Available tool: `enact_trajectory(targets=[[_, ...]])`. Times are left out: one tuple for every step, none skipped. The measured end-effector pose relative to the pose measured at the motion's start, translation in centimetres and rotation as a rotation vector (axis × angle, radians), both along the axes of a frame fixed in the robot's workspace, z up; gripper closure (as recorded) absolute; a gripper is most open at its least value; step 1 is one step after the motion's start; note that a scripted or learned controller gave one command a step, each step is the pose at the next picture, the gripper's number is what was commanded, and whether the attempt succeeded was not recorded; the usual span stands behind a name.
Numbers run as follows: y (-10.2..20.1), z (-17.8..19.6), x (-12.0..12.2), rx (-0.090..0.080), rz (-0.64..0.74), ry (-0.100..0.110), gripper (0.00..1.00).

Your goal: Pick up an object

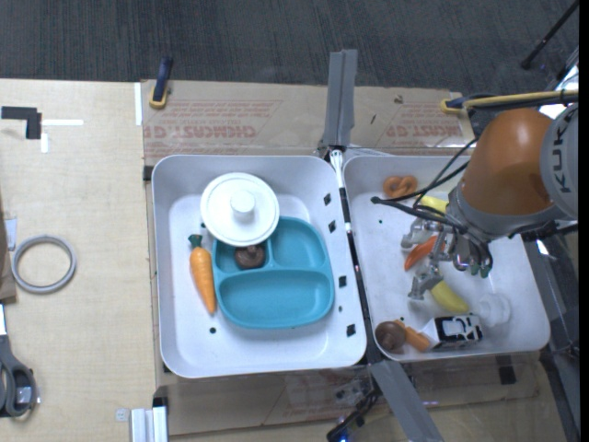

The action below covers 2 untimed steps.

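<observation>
My gripper [431,271] hangs low inside the right bin [370,274], under the arm's orange band [511,159]. Just left of it lies a small orange-red piece [414,252]. A yellow piece [449,296] lies directly beneath and to the right of it. Further objects in this bin are a pretzel [399,186] at the back, a yellow item [431,204] partly hidden by the wrist, a black-and-white block [457,330], a brown ball [390,336] and an orange bit [417,341] at the front. Nothing is seen lifted.
The left bin [173,256] holds a blue divided tray [276,293], a white round lid [239,208], a small brown object [248,257] and a carrot [202,278]. A grey ring [39,263] and scissors [17,385] lie on the bench at left.
</observation>
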<state>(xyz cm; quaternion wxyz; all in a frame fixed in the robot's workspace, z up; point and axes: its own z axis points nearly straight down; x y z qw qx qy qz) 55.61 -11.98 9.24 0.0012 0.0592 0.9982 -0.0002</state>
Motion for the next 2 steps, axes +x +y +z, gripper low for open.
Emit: enact_trajectory(targets=[[2.52,-0.06,-0.64,0.001,-0.195,0.001,0.0],[2.53,0.91,-0.5,-0.001,-0.193,-0.002,1.0]])
